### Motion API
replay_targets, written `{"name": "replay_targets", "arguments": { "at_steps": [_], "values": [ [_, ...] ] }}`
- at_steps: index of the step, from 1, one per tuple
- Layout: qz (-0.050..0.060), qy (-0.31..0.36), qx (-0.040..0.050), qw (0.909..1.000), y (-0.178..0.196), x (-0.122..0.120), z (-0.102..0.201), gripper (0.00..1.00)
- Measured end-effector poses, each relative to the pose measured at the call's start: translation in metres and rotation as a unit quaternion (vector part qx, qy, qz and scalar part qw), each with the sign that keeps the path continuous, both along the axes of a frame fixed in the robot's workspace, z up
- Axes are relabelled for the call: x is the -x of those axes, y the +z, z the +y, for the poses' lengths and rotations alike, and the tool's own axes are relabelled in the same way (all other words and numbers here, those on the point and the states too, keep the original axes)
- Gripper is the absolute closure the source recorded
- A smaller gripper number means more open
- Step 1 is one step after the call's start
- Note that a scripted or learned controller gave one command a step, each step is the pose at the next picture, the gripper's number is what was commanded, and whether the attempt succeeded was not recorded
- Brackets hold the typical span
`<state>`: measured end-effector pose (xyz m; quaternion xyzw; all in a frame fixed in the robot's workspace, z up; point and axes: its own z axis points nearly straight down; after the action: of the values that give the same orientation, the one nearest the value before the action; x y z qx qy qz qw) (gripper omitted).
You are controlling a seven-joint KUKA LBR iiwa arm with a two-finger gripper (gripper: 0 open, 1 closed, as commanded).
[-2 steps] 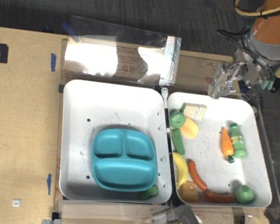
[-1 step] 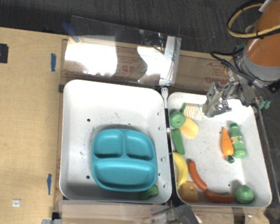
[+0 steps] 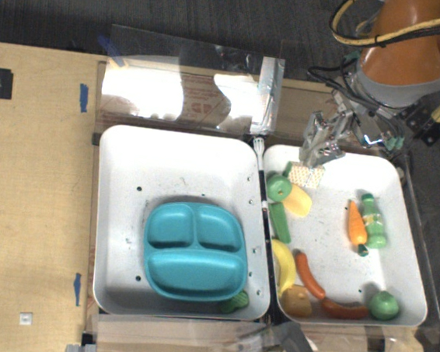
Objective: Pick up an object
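Observation:
My gripper (image 3: 321, 152) hangs over the back left corner of the right bin (image 3: 410, 230). Just beneath its tip lies a pale checkered cracker-like piece (image 3: 307, 175), touching or nearly touching it. In front of that sit a green apple (image 3: 279, 188) and a yellow piece (image 3: 298, 203). A green cucumber (image 3: 281, 222), a banana (image 3: 283, 265), a red sausage (image 3: 309, 275) and a brown potato (image 3: 297, 300) run along the left wall. An orange carrot (image 3: 356, 223) lies beside a green knobbly piece (image 3: 373, 222) on the right.
A red chili (image 3: 343, 308) and a green lime (image 3: 384, 305) rest at the right bin's front. The left bin (image 3: 127, 169) holds a teal divided plate (image 3: 195, 248) with a small green item (image 3: 236, 299) at its front right corner. Clear plastic sheeting (image 3: 213, 92) stands behind the bins.

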<state>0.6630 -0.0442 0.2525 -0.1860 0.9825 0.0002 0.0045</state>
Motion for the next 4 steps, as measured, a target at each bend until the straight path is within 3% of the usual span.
{"name": "replay_targets", "arguments": {
  "at_steps": [1, 2, 3, 4],
  "values": [
    [-0.001, 0.063, 0.001, 0.998, 0.003, -0.005, 0.013, 1.0],
    [-0.002, 0.126, 0.0013, 0.992, 0.042, -0.005, 0.024, 1.0],
    [0.001, 0.182, 0.0012, 0.9833, 0.028, -0.005, 0.048, 1.0],
    [-0.002, 0.22, 0.0025, 0.9756, 0.057, -0.005, 0.0, 1.0]
  ]
}}
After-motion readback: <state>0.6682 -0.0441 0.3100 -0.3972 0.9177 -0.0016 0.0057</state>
